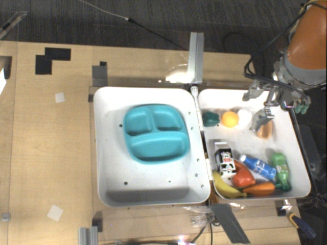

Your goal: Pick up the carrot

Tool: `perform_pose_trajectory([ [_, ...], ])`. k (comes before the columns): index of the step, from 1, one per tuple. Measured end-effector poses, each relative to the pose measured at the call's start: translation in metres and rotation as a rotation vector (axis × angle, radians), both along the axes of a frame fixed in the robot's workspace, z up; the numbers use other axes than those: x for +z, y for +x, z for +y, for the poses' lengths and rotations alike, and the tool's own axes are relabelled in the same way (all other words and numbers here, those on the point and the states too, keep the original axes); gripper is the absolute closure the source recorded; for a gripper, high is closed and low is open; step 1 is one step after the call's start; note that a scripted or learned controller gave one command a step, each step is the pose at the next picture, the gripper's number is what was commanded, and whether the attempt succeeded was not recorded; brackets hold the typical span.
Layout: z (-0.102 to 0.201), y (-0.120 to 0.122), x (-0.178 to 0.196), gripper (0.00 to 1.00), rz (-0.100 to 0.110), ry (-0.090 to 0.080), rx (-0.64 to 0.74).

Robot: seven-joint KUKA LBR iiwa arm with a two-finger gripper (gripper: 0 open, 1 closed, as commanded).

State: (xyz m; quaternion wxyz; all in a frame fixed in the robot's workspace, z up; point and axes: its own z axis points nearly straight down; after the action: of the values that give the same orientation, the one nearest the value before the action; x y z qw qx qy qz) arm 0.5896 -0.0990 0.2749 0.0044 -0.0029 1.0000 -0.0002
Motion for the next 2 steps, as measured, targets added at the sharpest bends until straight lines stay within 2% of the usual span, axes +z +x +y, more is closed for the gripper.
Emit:
perform_pose_trajectory([
  [1,0.006,0.025,-0.001,0.00,-0.003,0.003,-0.326],
  [2,0.080,0.054,-0.065,0.00,0.004,0.006,-0.568],
])
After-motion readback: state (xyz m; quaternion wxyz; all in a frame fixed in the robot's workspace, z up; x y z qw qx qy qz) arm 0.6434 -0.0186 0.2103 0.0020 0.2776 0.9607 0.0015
